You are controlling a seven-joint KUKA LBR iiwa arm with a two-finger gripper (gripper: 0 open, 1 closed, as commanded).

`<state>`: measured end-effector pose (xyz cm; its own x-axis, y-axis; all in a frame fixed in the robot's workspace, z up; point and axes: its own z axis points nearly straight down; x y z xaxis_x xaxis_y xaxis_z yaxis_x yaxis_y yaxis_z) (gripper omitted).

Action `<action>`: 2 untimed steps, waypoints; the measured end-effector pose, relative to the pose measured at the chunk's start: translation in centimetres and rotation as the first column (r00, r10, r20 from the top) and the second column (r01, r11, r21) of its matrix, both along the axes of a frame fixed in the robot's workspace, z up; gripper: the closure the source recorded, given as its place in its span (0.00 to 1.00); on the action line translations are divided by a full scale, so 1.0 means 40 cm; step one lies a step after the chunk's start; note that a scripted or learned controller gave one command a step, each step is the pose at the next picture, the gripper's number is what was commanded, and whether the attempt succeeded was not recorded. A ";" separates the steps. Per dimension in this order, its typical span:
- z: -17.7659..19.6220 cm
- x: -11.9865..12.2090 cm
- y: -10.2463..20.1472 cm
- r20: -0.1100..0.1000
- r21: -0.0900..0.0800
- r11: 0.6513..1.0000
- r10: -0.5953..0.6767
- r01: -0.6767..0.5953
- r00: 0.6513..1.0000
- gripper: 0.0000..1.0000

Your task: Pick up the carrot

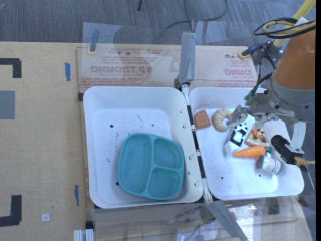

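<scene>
The carrot [250, 152] is orange and lies on its side in the right white bin [235, 185], tip pointing left, just below a white carton with black marks [238, 134]. My gripper [254, 114] hangs over the bin's upper right part, a little above the carton and the carrot, under the grey wrist and orange band. The view does not show anything held in it. The carrot's right end touches a small silver can [270, 165].
A croissant [221, 119] and a brown waffle-like cracker [201, 119] lie in the right bin's upper left. A small colourful item [258, 134] sits beside the carton. The left bin [100, 114] holds a teal divided plate [151, 166].
</scene>
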<state>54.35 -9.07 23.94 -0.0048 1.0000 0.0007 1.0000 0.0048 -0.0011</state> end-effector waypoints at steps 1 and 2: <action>-0.040 -0.123 -0.199 0.001 0.000 0.996 0.088 -0.088 0.996 0.00; -0.378 -0.153 -0.181 0.011 -0.003 0.988 0.157 -0.157 0.988 0.00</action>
